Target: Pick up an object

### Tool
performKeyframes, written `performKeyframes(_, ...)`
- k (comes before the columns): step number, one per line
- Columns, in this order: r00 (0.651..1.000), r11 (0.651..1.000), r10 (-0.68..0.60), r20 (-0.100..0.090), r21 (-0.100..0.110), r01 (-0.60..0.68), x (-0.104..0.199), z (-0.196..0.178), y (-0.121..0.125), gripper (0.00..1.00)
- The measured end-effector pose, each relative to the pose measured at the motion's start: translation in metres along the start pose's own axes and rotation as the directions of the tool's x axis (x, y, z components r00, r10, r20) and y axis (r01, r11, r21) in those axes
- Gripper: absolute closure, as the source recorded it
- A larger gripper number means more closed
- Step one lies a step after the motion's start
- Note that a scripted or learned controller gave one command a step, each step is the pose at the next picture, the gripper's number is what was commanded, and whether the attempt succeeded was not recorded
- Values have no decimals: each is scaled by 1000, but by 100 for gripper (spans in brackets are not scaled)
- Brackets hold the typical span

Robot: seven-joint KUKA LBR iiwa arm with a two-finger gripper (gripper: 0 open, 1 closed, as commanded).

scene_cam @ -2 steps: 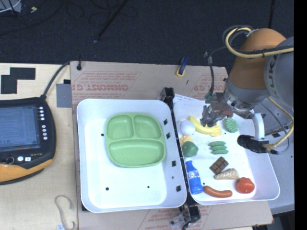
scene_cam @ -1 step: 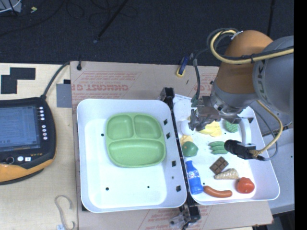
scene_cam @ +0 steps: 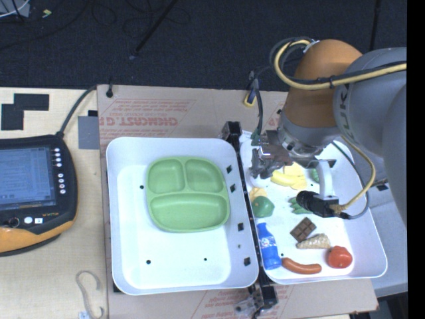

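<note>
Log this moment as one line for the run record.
arm: over right white bin | gripper: above yellow banana-shaped toy | grasp: unconfirmed | left bin: green divided plate

Left bin [scene_cam: 126,258] white, w/ light green divided plate [scene_cam: 187,194]. Right bin [scene_cam: 372,258] white: red tomato [scene_cam: 339,257], red-orange sausage [scene_cam: 302,266], brown chocolate piece [scene_cam: 303,228], blue bottle [scene_cam: 268,245] w/ white label, green round fruit [scene_cam: 263,207], yellow banana [scene_cam: 289,177]. Arm [scene_cam: 345,92] grey + orange band. Counter [scene_cam: 60,271] beige.
</note>
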State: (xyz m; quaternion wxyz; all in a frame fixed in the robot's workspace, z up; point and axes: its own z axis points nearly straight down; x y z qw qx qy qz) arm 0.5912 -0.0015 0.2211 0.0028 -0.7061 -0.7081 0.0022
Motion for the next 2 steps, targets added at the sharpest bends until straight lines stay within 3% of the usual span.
performKeyframes(2,1000,1000,1,1,3,-1,10,2,-3,100)
